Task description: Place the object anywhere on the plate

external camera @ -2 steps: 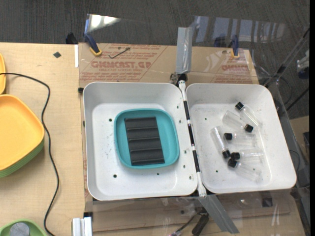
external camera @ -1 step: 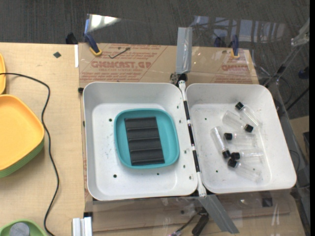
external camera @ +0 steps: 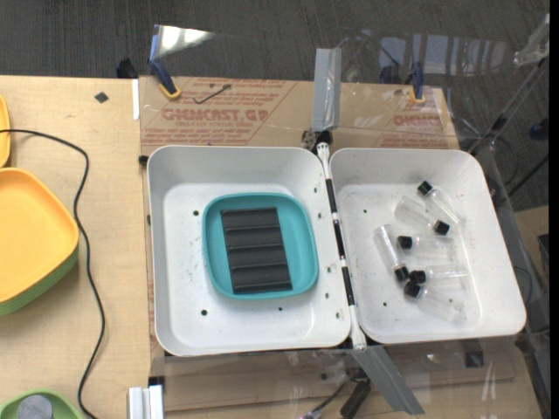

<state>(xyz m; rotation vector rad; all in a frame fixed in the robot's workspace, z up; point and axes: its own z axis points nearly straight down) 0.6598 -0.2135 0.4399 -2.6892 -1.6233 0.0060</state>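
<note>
light wooden bench (external camera: 105,260) w/ two shallow white plastic bins side by side: left bin (external camera: 175,321) and right bin (external camera: 489,317), touching along the middle. behind them a brown printed cardboard sheet (external camera: 236,112) lies flat, held by a yellow-tipped clamp (external camera: 164,84). stack of yellow plastic dishes (external camera: 31,234) at bench's left edge. thin black cable (external camera: 87,234) loops across the wood btw dishes and left bin.

red print on the clear sheet (external camera: 229,112) behind the bins, seemingly "CHEMCAST GP", reversed and only partly legible
</note>
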